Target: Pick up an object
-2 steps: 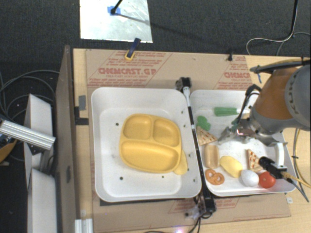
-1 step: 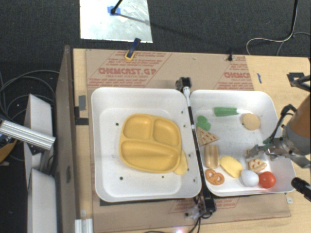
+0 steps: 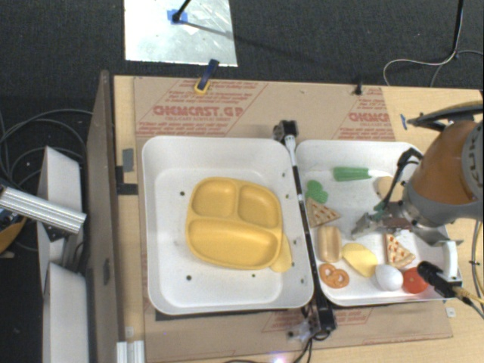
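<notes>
Toy food items lie scattered in the right-hand white bin (image 3: pixel 355 297): a green bean-like piece (image 3: pixel 351 174) near the far wall, a smaller green piece (image 3: pixel 317 193) below it, a triangular sandwich-like wedge (image 3: pixel 322 215), a tan bread-like stick (image 3: pixel 329 242), an orange pretzel (image 3: pixel 333 275), a yellow lemon-shaped piece (image 3: pixel 360 259), a pizza slice (image 3: pixel 397 249), a white egg (image 3: pixel 389 277) and a red tomato-like piece (image 3: pixel 413 281) at the near edge. The gripper (image 3: pixel 368 223) hangs low among them, between the wedge and the pizza slice, its tips pointing toward the bin's middle; whether its fingers are spread or pressed together cannot be told, and nothing is seen between them. The grey arm with its orange band (image 3: pixel 446 169) enters from the right and hides part of the bin's far corner, along with a pale item (image 3: pixel 385 185) half covered beside it. The left bin (image 3: pixel 162 225) holds a yellow three-compartment tray (image 3: pixel 233 223). Brown board (image 3: pixel 227 104) under the bins carries red lettering reading roughly "CHEMCAST GP", repeated and partly cut off behind the arm. Black cables (image 3: pixel 30 138) trail at left.
</notes>
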Robot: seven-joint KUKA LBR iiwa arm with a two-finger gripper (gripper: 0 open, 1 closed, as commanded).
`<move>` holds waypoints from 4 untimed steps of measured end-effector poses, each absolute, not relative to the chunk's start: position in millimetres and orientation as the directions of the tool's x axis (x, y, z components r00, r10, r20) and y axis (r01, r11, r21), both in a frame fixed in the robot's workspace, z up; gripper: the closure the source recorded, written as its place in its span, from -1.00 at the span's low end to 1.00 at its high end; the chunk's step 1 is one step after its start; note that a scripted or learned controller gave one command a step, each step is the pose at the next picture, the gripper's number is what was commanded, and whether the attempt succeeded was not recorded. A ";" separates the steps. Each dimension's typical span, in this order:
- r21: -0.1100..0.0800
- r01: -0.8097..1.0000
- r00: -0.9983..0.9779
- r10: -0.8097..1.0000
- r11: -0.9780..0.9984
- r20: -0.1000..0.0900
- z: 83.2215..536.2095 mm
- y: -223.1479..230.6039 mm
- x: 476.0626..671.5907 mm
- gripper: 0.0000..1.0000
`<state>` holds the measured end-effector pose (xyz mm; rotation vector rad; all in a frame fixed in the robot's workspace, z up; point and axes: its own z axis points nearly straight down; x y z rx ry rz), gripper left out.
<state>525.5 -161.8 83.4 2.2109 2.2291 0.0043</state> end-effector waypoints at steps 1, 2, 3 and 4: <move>0.008 1.000 -0.004 1.000 0.004 -0.004 85.7 -208.6 579.8 -1.00; 0.005 1.000 -0.010 1.000 0.010 -0.001 85.4 -151.7 615.3 -1.00; -0.004 1.000 -0.007 1.000 0.007 0.001 84.5 -113.1 669.5 -1.00; 0.002 1.000 -0.001 1.000 0.001 -0.001 85.1 -122.5 668.9 -1.00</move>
